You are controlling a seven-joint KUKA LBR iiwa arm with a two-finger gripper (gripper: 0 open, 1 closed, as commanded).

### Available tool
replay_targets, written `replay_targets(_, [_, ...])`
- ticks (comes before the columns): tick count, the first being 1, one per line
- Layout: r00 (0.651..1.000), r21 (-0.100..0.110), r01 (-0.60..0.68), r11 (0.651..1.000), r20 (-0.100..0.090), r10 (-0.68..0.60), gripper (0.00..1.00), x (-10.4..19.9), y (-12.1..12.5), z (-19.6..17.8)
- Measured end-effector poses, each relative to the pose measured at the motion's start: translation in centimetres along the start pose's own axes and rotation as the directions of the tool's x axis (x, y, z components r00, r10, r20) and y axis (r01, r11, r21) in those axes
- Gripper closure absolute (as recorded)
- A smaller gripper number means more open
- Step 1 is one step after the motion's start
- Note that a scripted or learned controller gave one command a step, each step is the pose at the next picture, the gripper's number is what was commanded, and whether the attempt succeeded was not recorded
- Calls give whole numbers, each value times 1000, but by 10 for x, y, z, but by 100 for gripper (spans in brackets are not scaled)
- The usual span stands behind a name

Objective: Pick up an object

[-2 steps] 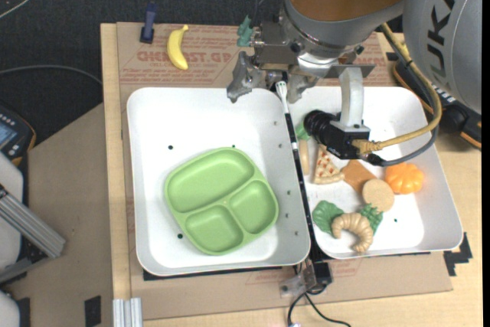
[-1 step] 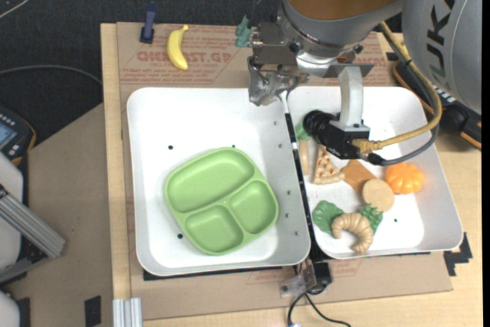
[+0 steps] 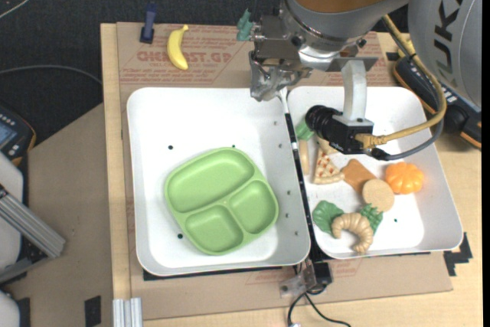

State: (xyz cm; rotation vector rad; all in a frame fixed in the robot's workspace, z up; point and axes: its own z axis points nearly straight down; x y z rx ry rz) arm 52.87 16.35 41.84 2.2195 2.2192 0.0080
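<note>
My gripper hangs over the back edge of the bins, right above the divide between them, with nothing visibly held. In the right bin lie a pizza slice, an orange pumpkin-like toy, a tan drumstick-shaped piece, a croissant and a green leafy piece. These toys sit in front of and to the right of the gripper. A green divided plate lies in the left bin.
A black camera unit on a white bracket with a yellow cable reaches over the right bin's back half. On the cardboard behind the left bin lie a toy banana and a small blue object. The arm's big body covers the upper right.
</note>
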Motion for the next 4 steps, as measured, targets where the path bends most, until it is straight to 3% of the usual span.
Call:
replay_targets(1, [1000,6,4,1000,1,-4,100,44,14,22])
replay_targets(2, [1000,21,3,1000,6,-3,100,62,-45,141])
replay_targets(3, [1000,-8,1,1000,-3,-1,100,61,-3,41])
replay_targets(4, [1000,23,-1,1000,8,1,100,51,-56,281])
